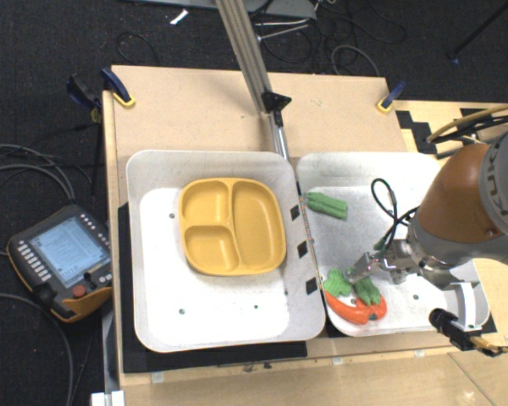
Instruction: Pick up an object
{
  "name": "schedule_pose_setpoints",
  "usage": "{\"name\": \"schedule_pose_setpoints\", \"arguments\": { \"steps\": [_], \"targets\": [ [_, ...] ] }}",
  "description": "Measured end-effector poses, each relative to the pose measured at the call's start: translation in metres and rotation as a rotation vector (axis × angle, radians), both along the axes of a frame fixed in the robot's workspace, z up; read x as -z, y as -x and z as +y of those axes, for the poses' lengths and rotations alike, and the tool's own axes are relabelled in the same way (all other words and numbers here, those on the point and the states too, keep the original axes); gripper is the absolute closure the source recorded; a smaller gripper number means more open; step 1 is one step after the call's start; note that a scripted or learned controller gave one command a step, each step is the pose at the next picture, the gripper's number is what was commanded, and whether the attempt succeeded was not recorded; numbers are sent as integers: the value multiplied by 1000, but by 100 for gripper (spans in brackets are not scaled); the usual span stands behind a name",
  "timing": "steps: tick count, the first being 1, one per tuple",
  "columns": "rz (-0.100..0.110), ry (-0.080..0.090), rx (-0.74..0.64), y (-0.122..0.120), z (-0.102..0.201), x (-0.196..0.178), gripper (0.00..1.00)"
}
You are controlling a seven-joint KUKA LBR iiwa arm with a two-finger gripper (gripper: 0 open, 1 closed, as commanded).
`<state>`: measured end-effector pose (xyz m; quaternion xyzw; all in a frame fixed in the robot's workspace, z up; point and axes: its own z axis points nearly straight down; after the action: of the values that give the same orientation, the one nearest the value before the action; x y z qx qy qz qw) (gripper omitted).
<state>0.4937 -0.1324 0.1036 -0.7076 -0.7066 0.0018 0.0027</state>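
From above, the bench [339, 108] carries two shallow white bins side by side. The left bin [152, 252] holds a yellow divided plate [233, 226], which lies flat near the bin's middle, with two smaller sections on its left and one long section on its right. The right bin [356, 172] holds a small green block [327, 205], lying loose in the upper left part of that bin, just beside the divider between the two bins and well apart from the arm's tip.

At the lower left corner of the right bin lies a toy carrot [356, 301], orange-red with green leaves on top. It rests against the bin's front edge, close to the divider.

The arm [461, 205] comes in from the right, its orange band sitting over the right side of the right bin. The gripper [364, 271] points leftward and down toward the carrot. Its tip sits directly above and touching or nearly touching the carrot's green leaves; the carrot lies just below and slightly left of the tip. Whether the fingers stand apart or together cannot be told, as they are small and blend with the leaves, and no object is clearly seen between them.

A black cable [388, 200] loops above the wrist, over the bin floor between the block and the arm.

A handheld control pad [63, 259] lies on the dark floor, left of the bench.
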Motion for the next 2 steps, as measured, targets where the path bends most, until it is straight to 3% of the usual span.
{"name": "schedule_pose_setpoints", "arguments": {
  "steps": [1, 2],
  "targets": [
    [-6, 1, -1, 0, 0, 8, 0],
    [-8, 1, -2, -1, 1, -3, 100]
  ]
}}
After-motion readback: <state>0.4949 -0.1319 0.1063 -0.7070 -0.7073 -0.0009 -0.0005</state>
